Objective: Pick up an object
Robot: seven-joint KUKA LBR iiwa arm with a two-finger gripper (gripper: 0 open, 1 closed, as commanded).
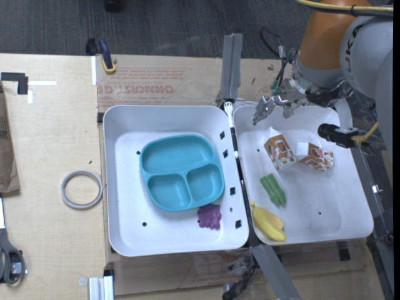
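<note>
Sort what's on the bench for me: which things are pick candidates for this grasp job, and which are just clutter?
Job items:
pincer, right bin, two small printed cartons, green vegetable, banana.

Lying about:
left bin with blue divided plate and purple grapes; tape ring, scissors on the bench outside.

The arm (pixel 369 42) is grey with an orange band above the wrist — a yellow cable loops over it — ending in a small metallic end effector (pixel 270 105).

tape ring (pixel 82 189) on wooden bench (pixel 47 142), scissors (pixel 10 259) at left edge, cardboard sheet (pixel 156 83)
</note>
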